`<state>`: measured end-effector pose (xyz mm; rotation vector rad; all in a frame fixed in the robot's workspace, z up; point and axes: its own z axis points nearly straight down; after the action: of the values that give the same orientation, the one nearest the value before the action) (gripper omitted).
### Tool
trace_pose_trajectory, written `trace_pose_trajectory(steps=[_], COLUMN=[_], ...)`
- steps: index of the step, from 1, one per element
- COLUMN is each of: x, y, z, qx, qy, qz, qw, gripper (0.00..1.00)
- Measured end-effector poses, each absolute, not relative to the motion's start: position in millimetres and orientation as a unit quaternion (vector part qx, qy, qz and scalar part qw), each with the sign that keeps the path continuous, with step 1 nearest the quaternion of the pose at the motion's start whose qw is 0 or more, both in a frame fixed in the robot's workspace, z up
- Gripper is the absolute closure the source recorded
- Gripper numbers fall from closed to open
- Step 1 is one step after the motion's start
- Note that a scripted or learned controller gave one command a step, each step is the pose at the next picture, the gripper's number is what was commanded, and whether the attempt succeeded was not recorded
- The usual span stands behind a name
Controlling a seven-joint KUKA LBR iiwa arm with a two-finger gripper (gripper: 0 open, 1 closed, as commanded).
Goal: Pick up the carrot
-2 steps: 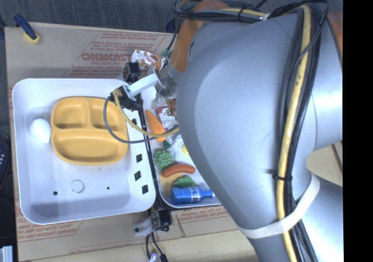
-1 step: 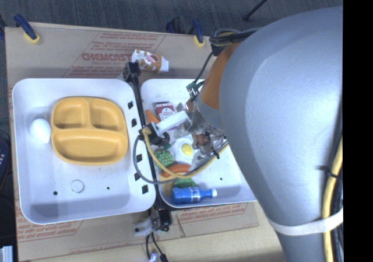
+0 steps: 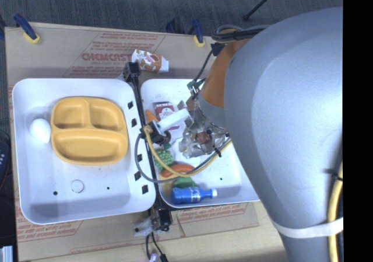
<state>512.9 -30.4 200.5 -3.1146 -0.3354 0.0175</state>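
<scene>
Looming over the right side of the bench, the grey arm (image 3: 291,109) fills most of what I can see there, its orange band (image 3: 217,83) just above the wrist. The gripper (image 3: 198,138) hangs low inside the right bin (image 3: 233,188), among the clutter, and whether it is spread or pressed together I cannot tell from here; the metal parts and cables around it hide that.

The carrot (image 3: 178,168) lies in the right bin, toward the near left part, an orange shape just below and left of the gripper. A yellow cable (image 3: 152,144) loops beside it. Right next to the carrot sits something green (image 3: 184,182), and just in front of that a blue bottle (image 3: 192,195) with a white cap lies on its side against the bin's near wall. A small red packet (image 3: 164,108) rests nearer the far side.

In the left bin (image 3: 35,208) sits a yellow divided tray (image 3: 88,129), with a white ball (image 3: 40,130) touching its left edge. A small carton (image 3: 149,60) lies on the cardboard beyond the bins.
</scene>
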Motion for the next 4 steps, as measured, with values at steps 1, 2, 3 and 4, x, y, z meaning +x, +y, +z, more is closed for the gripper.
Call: trace_pose_trajectory(steps=[1, 2, 3, 4], x=[475.1, 476.2, 489.1, 476.1], y=[37, 25, 79, 65], z=[191, 274, 200, 271], qx=[-0.994, -0.99, -0.985, -0.992], qy=[-0.108, -0.139, -0.175, -0.126], qz=[0.0037, 0.0019, 0.0033, 0.0016], qw=[0.002, 0.001, 0.002, 0.001], gripper=[1.0, 1.0, 1.0, 1.0])
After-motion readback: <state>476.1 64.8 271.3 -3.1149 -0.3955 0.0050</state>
